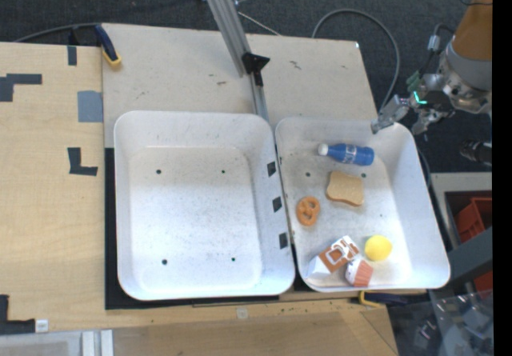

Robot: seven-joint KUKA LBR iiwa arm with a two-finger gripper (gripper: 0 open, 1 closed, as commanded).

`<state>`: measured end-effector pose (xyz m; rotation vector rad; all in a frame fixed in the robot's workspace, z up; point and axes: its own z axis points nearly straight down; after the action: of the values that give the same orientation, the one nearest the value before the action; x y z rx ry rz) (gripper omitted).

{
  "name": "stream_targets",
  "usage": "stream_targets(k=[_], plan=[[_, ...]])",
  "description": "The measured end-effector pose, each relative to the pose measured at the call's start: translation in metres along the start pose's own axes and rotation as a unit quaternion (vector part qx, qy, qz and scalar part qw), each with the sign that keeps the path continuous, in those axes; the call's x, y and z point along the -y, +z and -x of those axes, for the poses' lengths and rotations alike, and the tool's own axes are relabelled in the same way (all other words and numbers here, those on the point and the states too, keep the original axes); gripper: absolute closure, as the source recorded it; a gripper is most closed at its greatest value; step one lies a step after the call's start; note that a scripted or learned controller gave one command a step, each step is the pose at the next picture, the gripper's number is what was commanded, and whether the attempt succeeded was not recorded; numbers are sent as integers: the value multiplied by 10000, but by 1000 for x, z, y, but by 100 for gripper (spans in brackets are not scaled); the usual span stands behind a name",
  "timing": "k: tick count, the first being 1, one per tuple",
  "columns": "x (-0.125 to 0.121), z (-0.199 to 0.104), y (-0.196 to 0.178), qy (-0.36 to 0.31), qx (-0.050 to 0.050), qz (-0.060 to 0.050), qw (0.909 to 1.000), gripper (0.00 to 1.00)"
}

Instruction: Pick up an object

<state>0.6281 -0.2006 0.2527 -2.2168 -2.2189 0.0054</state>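
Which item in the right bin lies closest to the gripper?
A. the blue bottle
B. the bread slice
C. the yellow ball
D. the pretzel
A: the blue bottle lies at the far end of the right bin, just below the gripper at the bin's far right corner; the other items sit nearer the camera.

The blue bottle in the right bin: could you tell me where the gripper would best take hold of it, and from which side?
Probably across the blue body of the bottle, near its middle, coming straight down from above. It lies on its side with its white cap toward the left bin, so fingers closing across its narrow width should fit. The bread slice lies apart from it, nearer the camera.
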Motion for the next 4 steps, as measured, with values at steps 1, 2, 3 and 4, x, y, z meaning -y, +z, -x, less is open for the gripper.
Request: stream_targets(k=[1,2,3,4], plan=[[-1,0,-3,-6,10,22,10000,0],[-10,-1,55,-8,6,-2,10000,0],[-12,8,113,-1,8,-4,10000,0],[-11,7,167,-6,10,6,10000,0]])
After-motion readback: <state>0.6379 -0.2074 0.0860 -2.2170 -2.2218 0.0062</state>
